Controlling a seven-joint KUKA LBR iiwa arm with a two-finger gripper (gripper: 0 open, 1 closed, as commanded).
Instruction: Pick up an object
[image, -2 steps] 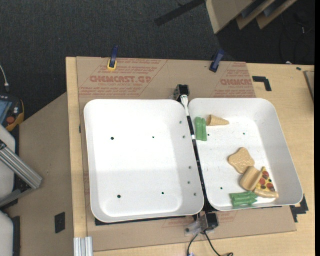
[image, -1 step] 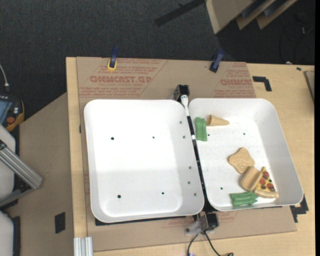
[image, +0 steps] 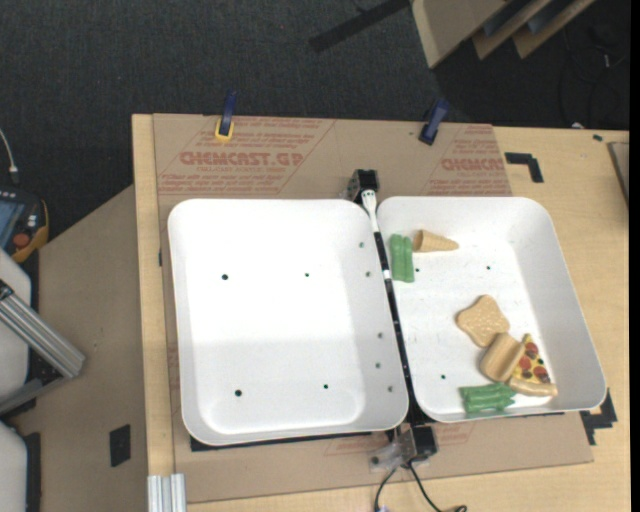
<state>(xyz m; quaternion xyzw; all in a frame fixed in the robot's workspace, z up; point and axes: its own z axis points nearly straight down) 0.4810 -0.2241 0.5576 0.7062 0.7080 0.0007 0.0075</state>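
Camera view: by the look of things the task has not got going. Every object lies loose on the floor of the right bin (image: 560, 260), nothing is lifted, and the left bin (image: 200, 250) carries nothing to pick. The pincer's state cannot be told from this frame, so the whole job, approach, closing and lift, looks to be still ahead.

Any of the pieces could serve as the task's thing. Taking the right bin as a clock face:

- A green stick (image: 401, 257) lies at about ten o'clock, just beside the divider between the bins. Its long axis runs twelve to six, nearly parallel to that divider.
- A cone-shaped piece (image: 433, 241) sits just beside the stick's upper end, at about eleven o'clock. Its long axis runs roughly nine to three, with the narrow tip pointing toward three.
- A tan biscuit-like piece (image: 483, 319) lies near the centre, toward five o'clock, with no clear long axis.
- A bread-like piece (image: 499, 356) sits just below it, tilted from about one to seven.
- A pizza slice (image: 531, 367) touches that piece on its right.
- A second green piece (image: 486, 399) lies at about six o'clock near the bin's front rim, its long axis close to nine to three.

The cardboard-covered tabletop (image: 150, 300) surrounds both bins.
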